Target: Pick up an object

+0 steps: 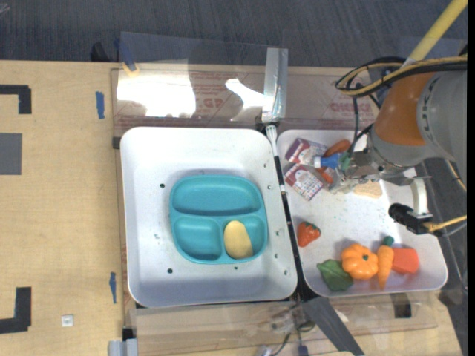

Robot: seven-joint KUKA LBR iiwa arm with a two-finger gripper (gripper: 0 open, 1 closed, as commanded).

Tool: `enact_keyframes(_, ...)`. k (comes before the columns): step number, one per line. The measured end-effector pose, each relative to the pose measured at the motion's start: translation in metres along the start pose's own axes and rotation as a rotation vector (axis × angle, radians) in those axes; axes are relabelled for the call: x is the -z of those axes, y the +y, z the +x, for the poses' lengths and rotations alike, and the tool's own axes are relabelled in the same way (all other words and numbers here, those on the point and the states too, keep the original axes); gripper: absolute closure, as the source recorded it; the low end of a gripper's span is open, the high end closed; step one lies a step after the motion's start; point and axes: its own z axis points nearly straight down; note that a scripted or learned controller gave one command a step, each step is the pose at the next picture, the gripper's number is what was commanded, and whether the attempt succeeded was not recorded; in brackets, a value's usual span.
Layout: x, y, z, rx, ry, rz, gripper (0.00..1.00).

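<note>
- White bins sit side by side on the worktop: the left bin [141,199] carries a teal tray [215,199], the right bin [434,273] the loose items, which suits picking from one side and dropping in the other.
- The tray lies mid-bin; a yellow potato [237,239] rests in its near right compartment, held there by the dividers.
- The arm [415,117] reaches in from the right, and its gripper [355,170] hangs low over the far end of the right bin.
- I cannot tell whether the gripper is apart or together; it is too small and cluttered to read, and nothing is clearly caught in it.
- Just beside the gripper, toward the far left corner, lie printed packets [303,170] with a small orange and blue item [329,156]; a pale piece [369,190] lies just under it. One of these is likely the target.
- A strawberry [308,233] lies alone near the left wall.
- Along the near edge a green pepper [335,273], pumpkin [359,261], carrot [384,262] and a red-orange block [404,259] crowd together, touching, so a clean grasp there looks harder.
</note>
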Motion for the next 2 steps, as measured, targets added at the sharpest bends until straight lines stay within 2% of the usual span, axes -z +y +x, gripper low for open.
enact_keyframes(1,0.0001,0.0005,0.0003,0.0,0.0,-0.001,0.0)
enact_keyframes(2,0.0092,-0.0003,0.0001,0.001,0.0,0.002,1.0)
